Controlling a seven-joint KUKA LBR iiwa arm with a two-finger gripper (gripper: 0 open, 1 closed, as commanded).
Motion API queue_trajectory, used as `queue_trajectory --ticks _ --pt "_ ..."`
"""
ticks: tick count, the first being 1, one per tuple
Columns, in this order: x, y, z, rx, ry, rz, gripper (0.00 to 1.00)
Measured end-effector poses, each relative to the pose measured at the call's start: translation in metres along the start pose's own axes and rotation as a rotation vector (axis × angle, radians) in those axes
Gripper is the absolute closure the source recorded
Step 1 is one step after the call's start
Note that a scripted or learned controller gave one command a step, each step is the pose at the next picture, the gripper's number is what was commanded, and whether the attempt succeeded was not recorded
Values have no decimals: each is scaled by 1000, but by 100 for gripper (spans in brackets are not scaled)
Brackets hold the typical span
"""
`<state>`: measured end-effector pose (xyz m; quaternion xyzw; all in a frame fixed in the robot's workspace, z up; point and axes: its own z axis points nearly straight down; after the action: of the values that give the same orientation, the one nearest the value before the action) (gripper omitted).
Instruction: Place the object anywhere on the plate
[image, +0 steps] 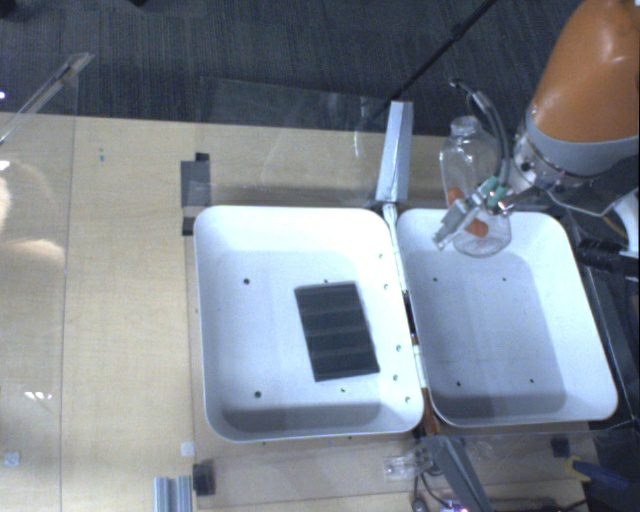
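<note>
Clear plastic marks the task's thing: a transparent bottle with a rounded body and narrow neck (474, 190), a bit of orange showing low inside it. It hangs at the twelve o'clock edge of the right shallow white bin (560, 330), toward that bin's eleven o'clock corner, tilted slightly, its neck pointing to twelve o'clock. The two-finger gripper (470, 215) of the grey arm with the orange band (590, 70) is clenched on this bottle: one metal finger crosses the front of the rounded body, slanting toward seven o'clock, and the teal-tipped wrist parts sit just at the bottle's three o'clock side. The arm itself comes in from about two o'clock.

The dark grey ribbed rectangular plate (336, 331) lies flat near the middle of the left shallow white bin (240, 250), its long side running from eleven to five o'clock. Plate and bottle are well apart, with the two bins' adjoining walls between them. Both bins rest on a pale wooden bench (110, 330).
</note>
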<state>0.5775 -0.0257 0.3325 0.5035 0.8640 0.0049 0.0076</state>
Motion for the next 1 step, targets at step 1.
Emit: queue_trajectory --ticks 1 --pt "0 2 -11 -5 -2 -3 100"
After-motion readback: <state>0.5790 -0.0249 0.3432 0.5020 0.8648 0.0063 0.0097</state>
